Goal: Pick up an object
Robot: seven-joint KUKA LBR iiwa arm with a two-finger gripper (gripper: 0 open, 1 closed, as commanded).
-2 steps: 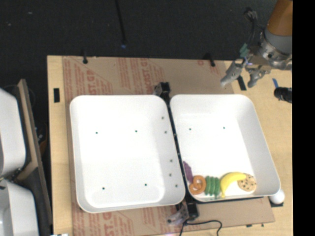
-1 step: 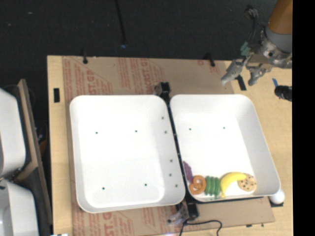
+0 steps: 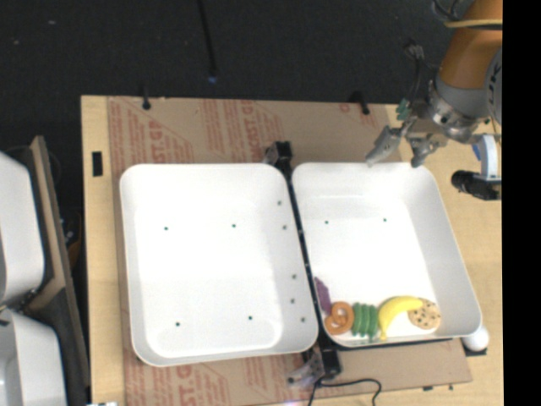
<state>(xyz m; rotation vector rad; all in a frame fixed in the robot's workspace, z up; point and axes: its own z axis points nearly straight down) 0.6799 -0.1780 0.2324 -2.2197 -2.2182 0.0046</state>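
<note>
While arm hovers, gripper (image 3: pixel 396 152) spread, empty

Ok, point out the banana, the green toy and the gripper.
banana (image 3: pixel 399 308): camera view, middle of its yellow curve.
green toy (image 3: pixel 365 320): camera view, centre of its ribbed body.
gripper (image 3: pixel 399 152): camera view, midway between its open fingertips.

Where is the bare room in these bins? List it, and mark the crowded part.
The left bin has bare white floor from wall to wall. In the right bin, the floor is free from the far wall, below the gripper, down to the toy row. Crowded: the near wall, where pretzel, green piece, banana and cookie sit packed together.
</note>
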